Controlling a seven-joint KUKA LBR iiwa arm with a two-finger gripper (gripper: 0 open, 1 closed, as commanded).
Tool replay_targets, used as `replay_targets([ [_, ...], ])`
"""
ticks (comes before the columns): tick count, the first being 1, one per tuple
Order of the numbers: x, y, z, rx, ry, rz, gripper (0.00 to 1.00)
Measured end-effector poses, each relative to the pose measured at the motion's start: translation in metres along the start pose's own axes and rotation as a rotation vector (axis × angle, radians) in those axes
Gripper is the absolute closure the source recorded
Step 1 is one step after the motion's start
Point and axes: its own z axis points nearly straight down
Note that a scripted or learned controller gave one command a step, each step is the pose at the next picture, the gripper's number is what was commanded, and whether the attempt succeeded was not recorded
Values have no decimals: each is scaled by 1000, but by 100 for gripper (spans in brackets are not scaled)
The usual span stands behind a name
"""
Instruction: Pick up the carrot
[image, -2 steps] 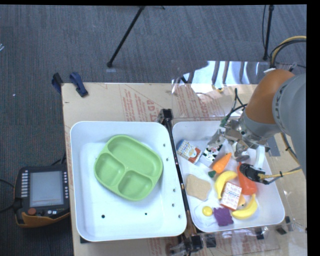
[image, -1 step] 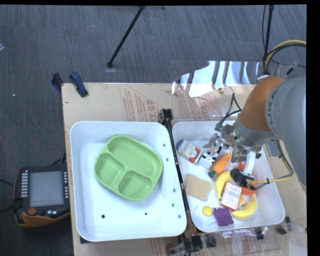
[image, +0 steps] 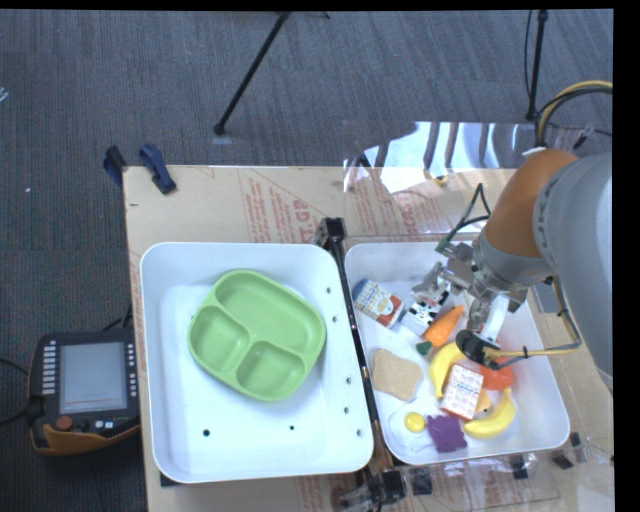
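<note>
Dark carpet, a brown surface (image: 250, 195), two white bins side by side.

Carrot (image: 445, 325) lying at a slant in the bin on the view's right (image: 545, 395), leafy end toward the bread slice (image: 397, 373), probably propped so by the crowding banana (image: 441, 366) and red-and-white packet (image: 462, 390). Tool (image: 478, 312) low and just beside it, seemingly set for a grasp; spread or pressed together, impossible to tell. Farther out, a small carton (image: 375, 300); well apart in the other bin (image: 165, 400), a green divided plate (image: 258, 335).
</note>
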Motion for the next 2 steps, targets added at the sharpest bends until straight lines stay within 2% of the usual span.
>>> replay_targets([
  [1, -4, -18, -2, -15, 0, 164, 0],
  [2, -4, -32, -3, -17, 2, 352, 0],
])
